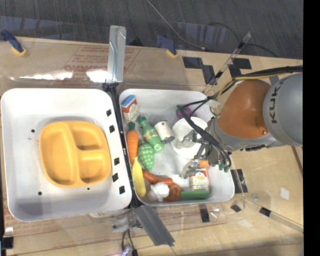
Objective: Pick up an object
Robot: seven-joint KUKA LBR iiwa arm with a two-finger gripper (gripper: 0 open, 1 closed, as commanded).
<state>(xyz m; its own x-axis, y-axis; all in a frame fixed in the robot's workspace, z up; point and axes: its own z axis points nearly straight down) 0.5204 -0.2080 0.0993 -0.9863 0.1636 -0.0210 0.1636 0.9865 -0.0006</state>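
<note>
Reaching into the right bin (pixel 149 96), hand (pixel 193 154) above a small carton (pixel 200 181), grip state unclear amid cables.

The yellow tray (pixel 74 160) looks like smooth, shiny plastic. Both white bins (pixel 16 143) look smooth and a bit matt. The carrot (pixel 132 144) and banana (pixel 138 179) look like plastic toys. The bench (pixel 53 57) looks like brown cardboard under shiny clear tape.
</note>
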